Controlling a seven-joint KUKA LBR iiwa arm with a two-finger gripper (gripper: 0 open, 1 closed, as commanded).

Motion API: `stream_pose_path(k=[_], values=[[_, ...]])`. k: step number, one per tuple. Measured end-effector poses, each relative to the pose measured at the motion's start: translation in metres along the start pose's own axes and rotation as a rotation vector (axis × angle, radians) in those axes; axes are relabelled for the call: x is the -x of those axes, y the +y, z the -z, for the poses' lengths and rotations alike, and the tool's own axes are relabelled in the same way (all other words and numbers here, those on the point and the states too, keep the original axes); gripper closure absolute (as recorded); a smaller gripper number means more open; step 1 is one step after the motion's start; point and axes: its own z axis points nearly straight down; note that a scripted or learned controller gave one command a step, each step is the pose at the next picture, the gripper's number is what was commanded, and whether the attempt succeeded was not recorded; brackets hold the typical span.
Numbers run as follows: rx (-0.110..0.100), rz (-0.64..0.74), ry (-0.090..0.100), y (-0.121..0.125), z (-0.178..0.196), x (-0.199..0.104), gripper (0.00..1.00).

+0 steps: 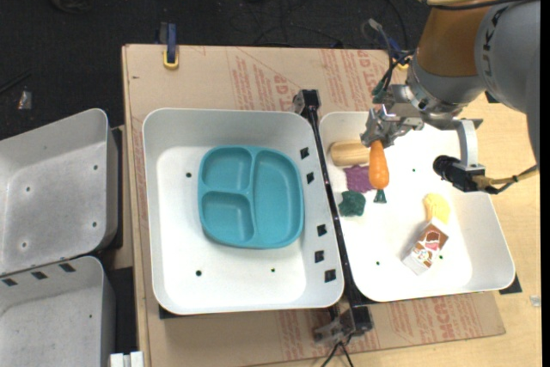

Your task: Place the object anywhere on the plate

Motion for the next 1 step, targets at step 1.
stream_pose_path(k=[1], values=[[-0.002, 0.0, 0.0, -0.0265, 0.0116, -0.0485, 1.0]])
